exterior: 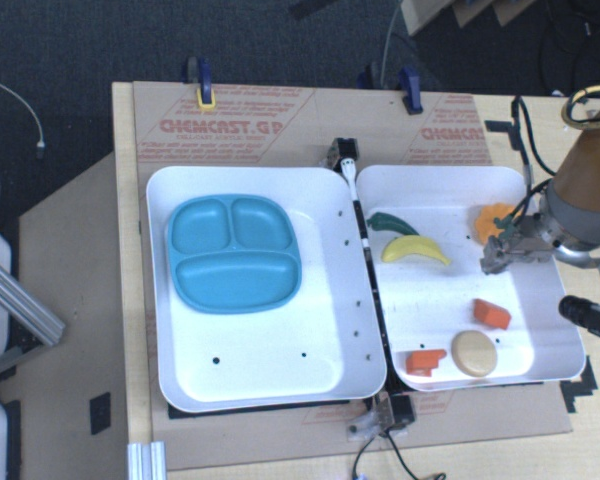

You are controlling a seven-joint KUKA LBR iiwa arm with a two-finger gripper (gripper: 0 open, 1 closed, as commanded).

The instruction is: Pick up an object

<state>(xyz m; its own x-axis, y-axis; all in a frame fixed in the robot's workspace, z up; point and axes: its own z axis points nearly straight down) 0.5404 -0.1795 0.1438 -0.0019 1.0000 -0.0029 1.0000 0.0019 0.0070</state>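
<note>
Scanning left to right: blue divided plate [236, 253] in the left bin [180, 368]; right bin [540, 368] has a dark green piece [392, 223] touching a yellow banana [416, 252], then my gripper [500, 250] just beside an orange object [490, 220] at the far right wall. Looks like approach stage, nothing grasped; can't tell the jaw state. Next move needs descent centred on that orange piece, which is small, rounded and partly hidden.

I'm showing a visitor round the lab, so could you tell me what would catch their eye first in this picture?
Most likely the blue divided plate, alone in the left bin. Next, the bright pieces scattered in the right bin, chiefly a yellow banana near its middle, with the gripper low at that bin's right side.
</note>
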